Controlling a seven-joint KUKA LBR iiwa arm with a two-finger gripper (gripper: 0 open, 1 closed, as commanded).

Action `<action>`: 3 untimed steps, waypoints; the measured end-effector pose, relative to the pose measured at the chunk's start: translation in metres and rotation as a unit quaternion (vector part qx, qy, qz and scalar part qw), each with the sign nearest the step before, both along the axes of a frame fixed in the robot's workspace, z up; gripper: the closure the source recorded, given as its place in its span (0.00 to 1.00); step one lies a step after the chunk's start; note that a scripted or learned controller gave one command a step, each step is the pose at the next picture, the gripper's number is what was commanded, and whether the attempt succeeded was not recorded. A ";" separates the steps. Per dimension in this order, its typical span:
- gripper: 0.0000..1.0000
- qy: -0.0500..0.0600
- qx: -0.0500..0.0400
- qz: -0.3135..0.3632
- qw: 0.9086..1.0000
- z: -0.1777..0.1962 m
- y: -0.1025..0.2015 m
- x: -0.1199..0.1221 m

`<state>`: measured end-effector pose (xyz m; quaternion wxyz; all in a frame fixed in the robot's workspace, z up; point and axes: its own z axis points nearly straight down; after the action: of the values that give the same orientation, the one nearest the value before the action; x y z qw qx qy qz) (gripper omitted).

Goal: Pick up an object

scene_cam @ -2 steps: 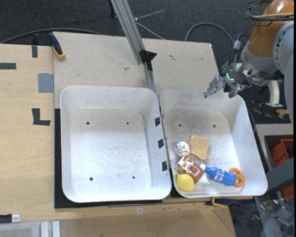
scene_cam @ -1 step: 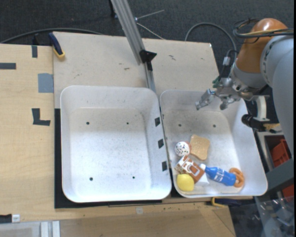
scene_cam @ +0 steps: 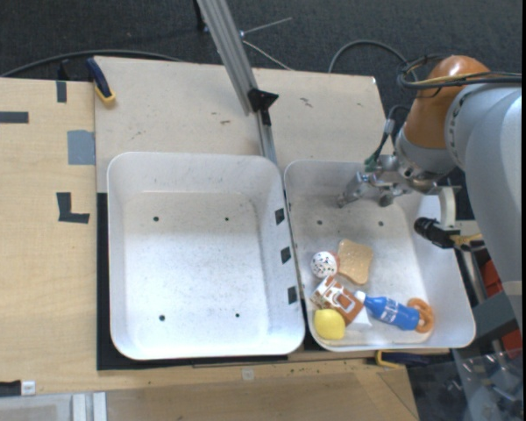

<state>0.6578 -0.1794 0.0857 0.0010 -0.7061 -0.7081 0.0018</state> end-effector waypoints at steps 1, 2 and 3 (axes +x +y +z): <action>1.00 -0.001 0.000 0.001 1.000 0.013 0.000 0.001; 1.00 -0.004 0.000 -0.001 1.000 0.059 0.009 0.001; 1.00 -0.004 0.000 -0.001 1.000 0.114 0.005 -0.007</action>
<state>0.6511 -0.1749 0.1995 -0.0020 -0.7069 -0.7073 -0.0010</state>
